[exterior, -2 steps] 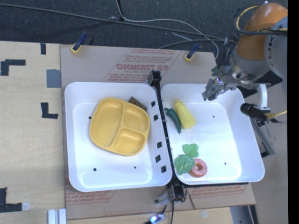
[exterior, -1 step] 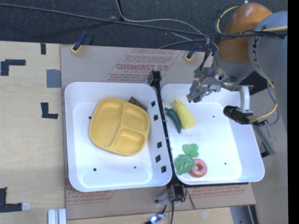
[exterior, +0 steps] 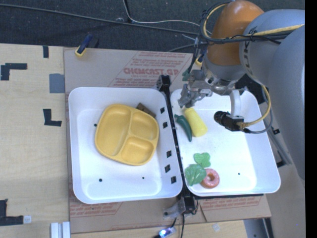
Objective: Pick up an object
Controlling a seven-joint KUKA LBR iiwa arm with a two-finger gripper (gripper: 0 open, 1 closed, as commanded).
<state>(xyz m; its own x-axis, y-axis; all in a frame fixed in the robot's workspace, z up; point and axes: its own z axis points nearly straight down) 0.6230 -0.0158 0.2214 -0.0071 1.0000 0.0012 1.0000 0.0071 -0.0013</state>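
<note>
In the right bin (exterior: 257,180) lie a yellow corn-like piece (exterior: 196,122) and a dark green pepper (exterior: 184,125) side by side near the bin's left wall. Further forward sit a green leafy toy (exterior: 197,168) and a pink ring-shaped donut (exterior: 210,178). My gripper (exterior: 188,98) hangs at the bin's far left corner, just above the yellow piece's far end. Nothing shows between its fingers.
The left bin (exterior: 84,182) holds a yellow divided plate (exterior: 127,133) with a small brown thing (exterior: 143,107) peeking out behind it. A black divider with clips (exterior: 171,143) runs between the bins. Cables and a black connector (exterior: 225,119) hang from the wrist over the right bin.
</note>
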